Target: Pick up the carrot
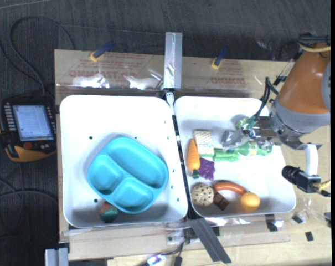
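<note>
right white bin (278, 204), carrot (194, 154) upright along its left wall

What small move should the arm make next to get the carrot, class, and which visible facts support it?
Probably shift the gripper leftward across the right bin until it is above the carrot. The gripper now sits over the green item, apart from the carrot, which lies against the bin's left wall.

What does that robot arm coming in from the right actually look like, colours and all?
The arm is a thick rounded tube, grey with a wide orange band above the wrist. Thin dark cables run along it near the band. Its hand is a small cluster of metal-grey parts with green bits among them. A white bracket carrying a black cylinder sticks out below the wrist.
</note>
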Tool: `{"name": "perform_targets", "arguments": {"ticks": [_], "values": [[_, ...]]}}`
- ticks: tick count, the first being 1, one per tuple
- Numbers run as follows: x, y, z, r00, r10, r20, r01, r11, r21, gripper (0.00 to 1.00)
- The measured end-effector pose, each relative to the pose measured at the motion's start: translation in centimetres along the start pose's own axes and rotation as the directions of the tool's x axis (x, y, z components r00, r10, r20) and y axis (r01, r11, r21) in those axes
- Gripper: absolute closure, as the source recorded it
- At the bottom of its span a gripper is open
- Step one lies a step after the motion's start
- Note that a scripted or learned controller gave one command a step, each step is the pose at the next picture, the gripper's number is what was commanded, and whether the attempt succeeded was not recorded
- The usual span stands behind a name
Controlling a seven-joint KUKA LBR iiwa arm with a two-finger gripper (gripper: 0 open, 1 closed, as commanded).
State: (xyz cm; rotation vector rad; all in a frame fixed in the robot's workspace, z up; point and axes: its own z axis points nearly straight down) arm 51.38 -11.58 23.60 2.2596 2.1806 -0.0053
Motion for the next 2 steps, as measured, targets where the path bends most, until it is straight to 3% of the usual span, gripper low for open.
{"name": "perform_targets", "arguments": {"ticks": [1, 2], "values": [[-3.0, -2.8, -16.6, 0.999, -0.05, 0.001, 0.05, 0.999, -0.002, 1.0], [1.0, -3.0, -3.6, 0.965, -0.261, -0.003, 0.261, 0.965, 0.0, 1.0]]}}
